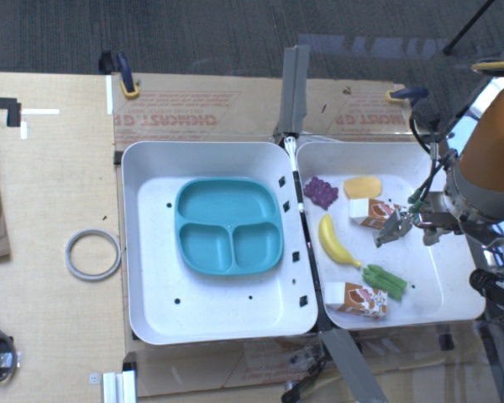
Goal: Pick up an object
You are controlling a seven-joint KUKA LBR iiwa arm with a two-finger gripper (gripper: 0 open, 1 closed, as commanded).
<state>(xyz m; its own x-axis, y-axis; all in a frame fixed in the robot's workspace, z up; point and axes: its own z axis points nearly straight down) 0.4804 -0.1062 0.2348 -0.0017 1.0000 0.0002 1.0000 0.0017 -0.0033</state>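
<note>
Two shallow white bins are seen side by side on the bench, the left bin (143, 250) bearing a teal divided plate (230, 226) with three compartments near its middle. The right bin (454, 292) holds the loose items: a bunch of purple grapes (321, 191) at its upper left, an orange-yellow block (363, 187) just beside the grapes, a small red-and-white carton (370, 212) below that block, a yellow banana (337, 241) lying aslant down the left part, a green vegetable (385, 279) near the banana's lower end, and a second printed carton (359, 298) at the lower edge. The grey arm is seen reaching in from the right, its orange band at the frame's edge. The gripper (392, 227) is placed low over the middle of the right bin, just to the right of the small carton and above the green vegetable, its dark tips pointed to the left. Whether its tips are spread or pressed together cannot be told, and nothing is seen between them. On the bench to the left a grey ring (93, 253) is lying, well apart from the bins.
</note>
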